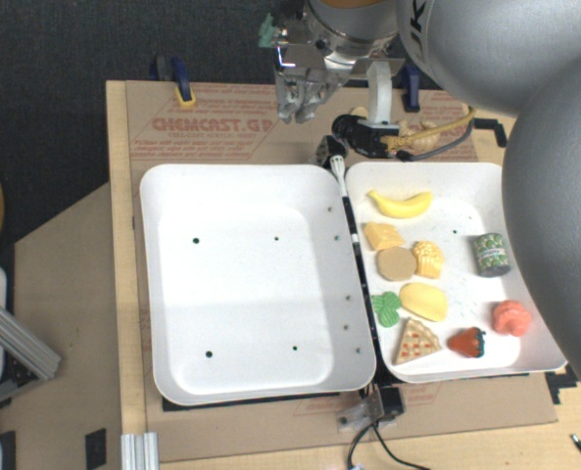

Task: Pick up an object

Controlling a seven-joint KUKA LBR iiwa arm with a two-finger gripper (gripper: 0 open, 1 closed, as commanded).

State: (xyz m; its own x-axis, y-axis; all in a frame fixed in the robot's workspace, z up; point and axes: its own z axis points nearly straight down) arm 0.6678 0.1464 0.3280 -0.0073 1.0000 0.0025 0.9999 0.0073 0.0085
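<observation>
End effector is hovering above the table beyond both bins; finger state: cannot tell. Nothing picked yet. Banana and other toys are lying in the right bin, awaiting grasp.

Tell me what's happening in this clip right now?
The arm's gripper hangs above the bench, beyond the far edge of the left bin, with nothing between its fingers. The toy foods, among them a banana, a pizza slice and a strawberry, all lie in the right bin. Nothing is picked up yet.
</observation>
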